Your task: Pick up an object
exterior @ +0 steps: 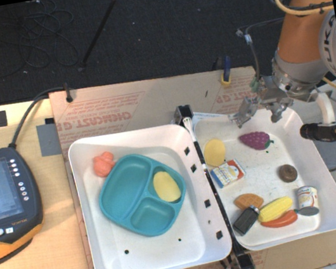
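Hovering over the far right corner of the right bin (328,181), gripper (259,111) spread wide open, two fingers (243,117) splayed apart with nothing between them, hanging below a grey wrist and the orange band of the arm (304,29). Just below the jaws and slightly nearer the camera, lying on the bin floor, a purple bunch of toy grapes (255,140), close but not touched. Further toward the camera and to the left of the jaws, a yellow lemon-like fruit (215,152) by the dividing wall, and beside it a small white, red and blue carton (227,173). Well below the jaws, toward the near edge: a brown round piece (287,172), an orange-brown bread-like piece (249,200), a black block (245,220), a yellow corn cob (276,209) resting against a red pepper-like piece (280,220), and a small tin can (306,198) to their right. Far to the left of the jaws, in the left bin (105,251), a teal divided plate (141,195) carrying a yellow oval item (167,185) in its right compartment, with a pink-orange toy (103,164) touching the plate's upper left rim. Beyond that, well away to the left on the bench, a grey teach pendant (1,192) with a dark screen
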Tool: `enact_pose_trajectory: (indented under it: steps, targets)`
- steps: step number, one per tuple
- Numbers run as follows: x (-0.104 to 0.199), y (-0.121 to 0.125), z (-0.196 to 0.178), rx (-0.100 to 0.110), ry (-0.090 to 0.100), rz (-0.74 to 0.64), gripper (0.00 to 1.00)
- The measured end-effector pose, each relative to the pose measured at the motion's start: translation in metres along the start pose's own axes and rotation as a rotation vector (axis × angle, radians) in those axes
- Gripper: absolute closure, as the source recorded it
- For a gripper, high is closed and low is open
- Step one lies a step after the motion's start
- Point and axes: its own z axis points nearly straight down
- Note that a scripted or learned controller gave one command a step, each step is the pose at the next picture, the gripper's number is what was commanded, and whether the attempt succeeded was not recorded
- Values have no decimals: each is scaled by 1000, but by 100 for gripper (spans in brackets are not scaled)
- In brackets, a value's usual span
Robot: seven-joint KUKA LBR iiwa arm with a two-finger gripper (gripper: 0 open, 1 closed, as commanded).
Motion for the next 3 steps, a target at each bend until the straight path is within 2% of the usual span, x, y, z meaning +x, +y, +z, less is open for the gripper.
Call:
enact_pose_trajectory:
  steps: [1,2,3]
  targets:
    - [29,-54,84,12,4,2,0]
    - [27,-109,142,6,2,1,0]
    - [35,-155,138,-6,-7,7,0]
